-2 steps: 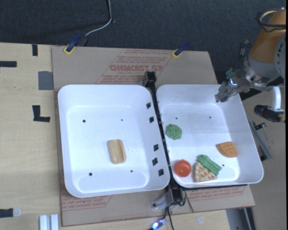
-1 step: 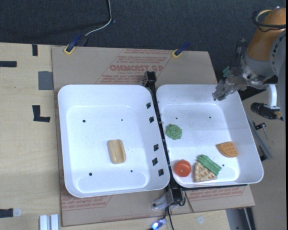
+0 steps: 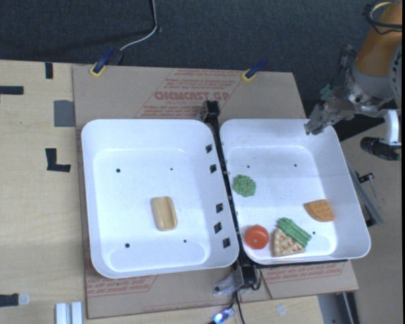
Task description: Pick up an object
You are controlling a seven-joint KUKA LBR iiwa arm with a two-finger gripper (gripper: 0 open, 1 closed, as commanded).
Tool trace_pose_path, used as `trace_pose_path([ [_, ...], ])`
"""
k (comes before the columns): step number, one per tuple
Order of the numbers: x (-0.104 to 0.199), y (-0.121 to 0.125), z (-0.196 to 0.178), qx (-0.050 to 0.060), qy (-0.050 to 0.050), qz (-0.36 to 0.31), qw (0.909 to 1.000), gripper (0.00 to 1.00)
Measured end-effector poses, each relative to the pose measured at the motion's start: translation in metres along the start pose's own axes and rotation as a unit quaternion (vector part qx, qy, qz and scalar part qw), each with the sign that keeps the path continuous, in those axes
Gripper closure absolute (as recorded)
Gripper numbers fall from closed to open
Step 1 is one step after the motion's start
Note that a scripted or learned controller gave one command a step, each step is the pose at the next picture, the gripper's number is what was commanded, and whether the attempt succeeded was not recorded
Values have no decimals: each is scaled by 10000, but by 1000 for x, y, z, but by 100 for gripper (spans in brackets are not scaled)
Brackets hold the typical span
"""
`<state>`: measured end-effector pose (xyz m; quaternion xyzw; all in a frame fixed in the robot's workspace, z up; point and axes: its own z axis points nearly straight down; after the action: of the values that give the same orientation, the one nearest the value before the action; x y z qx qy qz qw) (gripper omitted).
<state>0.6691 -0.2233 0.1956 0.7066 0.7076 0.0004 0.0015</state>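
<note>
White shallow plastic left bin carries one item: a tan bread-roll-shaped block, long axis roughly 12-to-6, sitting right of bin centre. Black clips run down the seam between the bins.

White shallow right bin, same type, holds the rest. Green knobbly broccoli-like toy near its left wall. Red round tomato toy at the front, just beside a tan waffle-pattern wedge, with a green ridged pod-shaped piece lying on or against the wedge's upper edge, axis about 10-to-4. Orange flat crust-shaped piece sits alone toward the right wall.

Gripper on the grey arm hangs at the right bin's back-right corner, over the rim, touching none of the toys as far as I can tell. Fingers too small and dark against the background; can't tell how far open they are. Nothing visible between them.

Key relation: every right-bin item lies around 6 to 8 o'clock from the gripper. Orange piece is nearest, almost straight at 6, and isolated. My call: that's the cleanest target; the tomato/wedge/pod cluster risks a multi-object grab. Bread block is the far option, at about 8 o'clock across the seam.

No pick yet by the look of it.
</note>
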Motion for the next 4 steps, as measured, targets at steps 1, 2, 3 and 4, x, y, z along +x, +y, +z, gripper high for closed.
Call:
trace_pose_path([
  [1, 94, 1, -47, -11, 21, -42, 10000, 100],
  [2, 24, -2, -29, 19, -8, 25, 10000, 100],
  [3, 111, 1, -76, -10, 18, -38, 10000, 100],
  [4, 31, -1, -63, 15, -8, 28, 10000, 100],
])
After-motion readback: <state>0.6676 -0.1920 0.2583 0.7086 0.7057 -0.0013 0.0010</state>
